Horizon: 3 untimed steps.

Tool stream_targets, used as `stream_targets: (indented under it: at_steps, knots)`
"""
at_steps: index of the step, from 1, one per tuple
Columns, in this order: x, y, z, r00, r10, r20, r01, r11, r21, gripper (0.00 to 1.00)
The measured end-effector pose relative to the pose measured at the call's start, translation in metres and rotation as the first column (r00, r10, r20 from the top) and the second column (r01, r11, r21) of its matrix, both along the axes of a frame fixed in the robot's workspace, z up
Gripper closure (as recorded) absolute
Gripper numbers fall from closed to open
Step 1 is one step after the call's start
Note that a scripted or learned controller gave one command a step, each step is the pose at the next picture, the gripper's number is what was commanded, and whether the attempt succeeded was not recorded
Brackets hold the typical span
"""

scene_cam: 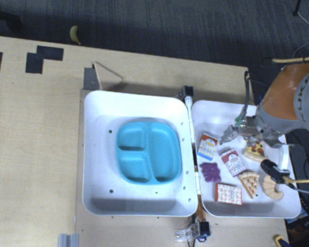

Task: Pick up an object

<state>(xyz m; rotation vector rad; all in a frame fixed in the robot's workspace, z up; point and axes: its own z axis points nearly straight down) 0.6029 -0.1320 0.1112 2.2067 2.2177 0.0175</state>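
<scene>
Hovering over right bin (218, 113), approach step; gripper (242, 129) above small packet (232, 161), nothing visibly held, fingers' opening unclear. Next: descend, centre on 1 item.

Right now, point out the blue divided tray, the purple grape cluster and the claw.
blue divided tray (148, 151): camera view, on the ridge between its compartments.
purple grape cluster (210, 172): camera view, on the cluster's middle.
claw (237, 132): camera view, at its tips above the right bin.
</scene>
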Motion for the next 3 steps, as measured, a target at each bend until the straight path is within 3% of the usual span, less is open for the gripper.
stream_targets:
  at_steps: [1,2,3]
  knots:
    - [-0.102,0.017,-0.024,1.0,-0.003,-0.011,0.003,1.0,0.001,0.0]
    - [-0.099,0.017,-0.012,1.0,-0.002,-0.003,0.002,1.0,0.0,1.0]
    - [-0.028,0.065,0.074,1.0,0.001,-0.012,-0.001,1.0,0.002,1.0]
